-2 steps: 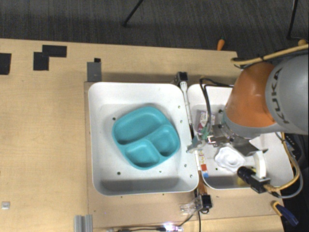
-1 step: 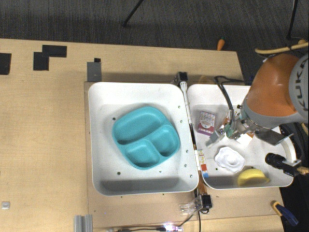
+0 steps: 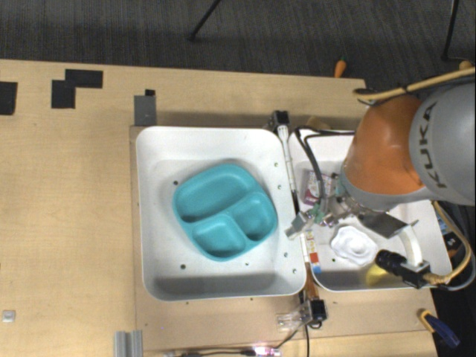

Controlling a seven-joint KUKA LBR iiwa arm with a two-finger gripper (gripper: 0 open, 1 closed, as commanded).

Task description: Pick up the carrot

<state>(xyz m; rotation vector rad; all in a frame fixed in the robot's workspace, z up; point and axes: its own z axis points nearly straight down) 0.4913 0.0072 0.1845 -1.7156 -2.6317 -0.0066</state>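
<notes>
Two bins side by side on bench [image 3: 67, 222]. Left bin [image 3: 152, 199] holds divided tray [image 3: 223, 210], set near centre, tilted askew. Right bin [image 3: 327, 280] lies under arm [image 3: 416, 147], which enters from right. Crumpled item [image 3: 352, 245] in right bin, near front wall.

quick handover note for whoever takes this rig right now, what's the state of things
End effector: low over the left part of the right bin, under the orange band of the arm; whether it is open or shut cannot be told from here.
Carrot: cannot be picked out with certainty; the arm covers much of the right bin.
Right bin also holds a white crumpled item and something yellow near the front edge.
Left bin holds a teal divided tray.
Done: nothing seen held by the end effector.
Left: find the carrot, grasp it, lift it.
</notes>
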